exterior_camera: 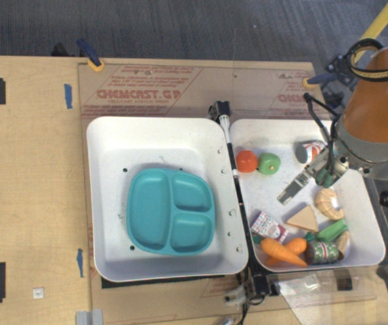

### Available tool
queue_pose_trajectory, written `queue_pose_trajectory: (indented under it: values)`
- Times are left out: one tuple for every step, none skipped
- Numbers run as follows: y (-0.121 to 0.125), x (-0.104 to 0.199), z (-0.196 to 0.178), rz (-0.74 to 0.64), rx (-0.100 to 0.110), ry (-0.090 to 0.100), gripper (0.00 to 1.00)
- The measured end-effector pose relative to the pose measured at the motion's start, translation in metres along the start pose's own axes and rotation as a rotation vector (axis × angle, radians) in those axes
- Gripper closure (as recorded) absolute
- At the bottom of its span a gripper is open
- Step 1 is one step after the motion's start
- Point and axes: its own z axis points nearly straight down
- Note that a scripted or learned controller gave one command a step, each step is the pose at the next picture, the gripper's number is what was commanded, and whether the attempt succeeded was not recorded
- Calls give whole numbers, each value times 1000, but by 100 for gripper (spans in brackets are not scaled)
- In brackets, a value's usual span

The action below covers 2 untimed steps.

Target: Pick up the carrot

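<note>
Two shallow white bins are seen side by side on a wooden bench. A teal divided plate [171,210] is set in the left bin [105,181]. In the right bin [373,235], the carrot [282,250] is laid near the front edge, beside a small pink carton [268,225], a tan wedge [303,219] and a dark can [324,252]. Near the back, a red tomato [246,161] and a green apple [269,163] are placed next to each other. The gripper [295,187] is held over the middle of the right bin, apart from the carrot, with nothing between its fingers; whether they are spread cannot be told.
</note>
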Motion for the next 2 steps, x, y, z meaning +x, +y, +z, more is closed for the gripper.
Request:
queue_pose_trajectory:
  values:
    - [-57, -26, 123, -57, -4, -7, 0]
    - [-48, -17, 142, 12, -8, -7, 0]
